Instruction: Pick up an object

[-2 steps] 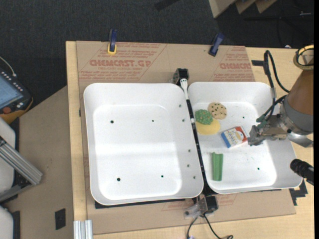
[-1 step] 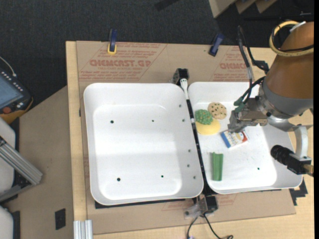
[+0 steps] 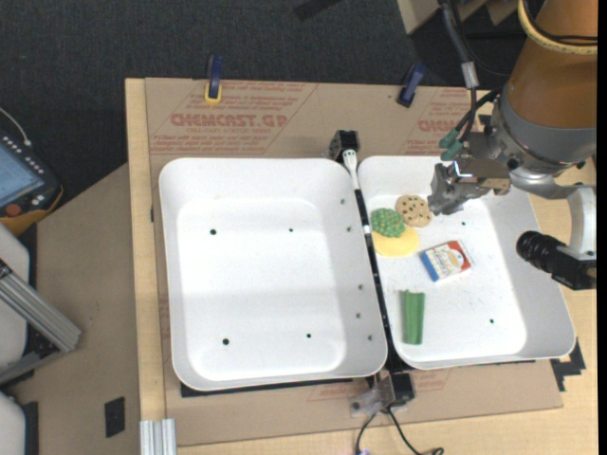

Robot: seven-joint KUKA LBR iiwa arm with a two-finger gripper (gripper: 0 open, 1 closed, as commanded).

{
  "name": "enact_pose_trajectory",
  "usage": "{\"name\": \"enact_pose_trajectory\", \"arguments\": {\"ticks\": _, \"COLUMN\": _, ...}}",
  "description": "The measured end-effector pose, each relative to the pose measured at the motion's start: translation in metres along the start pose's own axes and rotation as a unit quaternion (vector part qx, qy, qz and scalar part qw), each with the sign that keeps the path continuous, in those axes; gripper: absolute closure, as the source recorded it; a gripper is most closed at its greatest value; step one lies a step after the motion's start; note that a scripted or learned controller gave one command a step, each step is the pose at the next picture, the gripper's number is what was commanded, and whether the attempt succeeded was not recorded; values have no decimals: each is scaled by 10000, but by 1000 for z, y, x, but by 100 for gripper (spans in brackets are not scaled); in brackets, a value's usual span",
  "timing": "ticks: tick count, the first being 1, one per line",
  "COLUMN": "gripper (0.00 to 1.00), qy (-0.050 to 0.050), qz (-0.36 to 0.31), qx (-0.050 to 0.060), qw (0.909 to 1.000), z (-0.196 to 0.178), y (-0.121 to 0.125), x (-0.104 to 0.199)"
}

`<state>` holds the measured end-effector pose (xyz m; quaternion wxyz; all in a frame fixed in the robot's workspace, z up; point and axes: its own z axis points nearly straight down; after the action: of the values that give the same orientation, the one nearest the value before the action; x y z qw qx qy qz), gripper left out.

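The right bin (image 3: 531, 282) holds several small objects. A tan speckled cookie (image 3: 413, 209) lies near its upper left, with a green bumpy ball (image 3: 386, 222) resting on a yellow disc (image 3: 396, 242) just below it. A small blue, white and red box (image 3: 446, 260) sits in the middle, and a green bar (image 3: 413, 316) lies toward the front. My gripper (image 3: 444, 197) hangs over the bin just right of the cookie, its dark fingers pointing down. Nothing shows between them.
The left bin (image 3: 190, 188) sits beside the right one, their rims meeting along a black hinge strip (image 3: 365, 245). Both rest on a cardboard sheet (image 3: 285, 112) held by blue clamps (image 3: 214, 79). A black fitting (image 3: 555, 254) juts in at the right bin's far edge.
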<state>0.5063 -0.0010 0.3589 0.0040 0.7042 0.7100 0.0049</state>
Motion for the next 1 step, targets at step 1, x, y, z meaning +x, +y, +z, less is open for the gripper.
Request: {"name": "enact_pose_trajectory", "arguments": {"ticks": 1, "gripper": 100, "qy": 0, "qz": 29, "qx": 103, "qw": 9999, "z": 54, "y": -29, "x": 24}}
